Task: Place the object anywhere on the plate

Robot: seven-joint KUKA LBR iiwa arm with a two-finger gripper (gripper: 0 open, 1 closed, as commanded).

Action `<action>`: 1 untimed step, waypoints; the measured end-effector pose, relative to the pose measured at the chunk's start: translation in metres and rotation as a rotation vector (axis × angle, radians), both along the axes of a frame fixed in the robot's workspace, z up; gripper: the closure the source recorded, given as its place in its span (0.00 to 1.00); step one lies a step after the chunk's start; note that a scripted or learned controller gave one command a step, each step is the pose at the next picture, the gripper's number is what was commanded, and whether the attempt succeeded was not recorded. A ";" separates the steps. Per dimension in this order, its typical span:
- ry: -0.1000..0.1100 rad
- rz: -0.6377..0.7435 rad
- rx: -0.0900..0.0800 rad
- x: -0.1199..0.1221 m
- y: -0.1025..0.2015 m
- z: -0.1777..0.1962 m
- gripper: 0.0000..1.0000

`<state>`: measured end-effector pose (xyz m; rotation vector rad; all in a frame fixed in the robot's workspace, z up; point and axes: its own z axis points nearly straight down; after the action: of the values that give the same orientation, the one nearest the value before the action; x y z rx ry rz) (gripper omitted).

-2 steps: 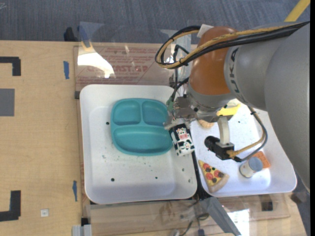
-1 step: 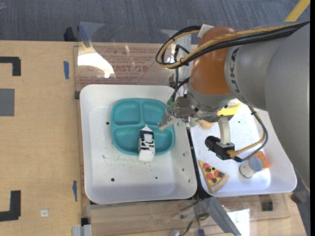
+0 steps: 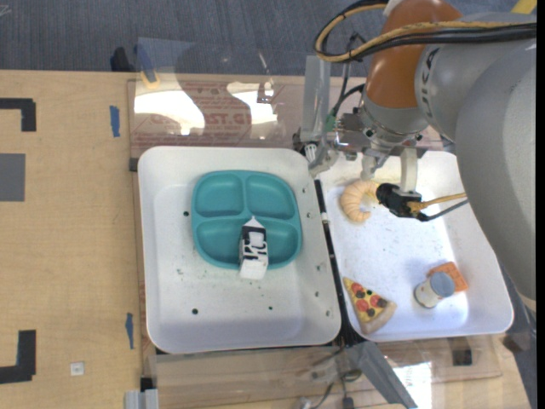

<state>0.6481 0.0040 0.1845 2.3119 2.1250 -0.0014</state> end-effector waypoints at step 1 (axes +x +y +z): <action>0.001 -0.030 0.002 -0.036 0.008 0.016 0.00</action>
<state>0.6119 0.0120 0.2004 2.3454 2.0911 0.0001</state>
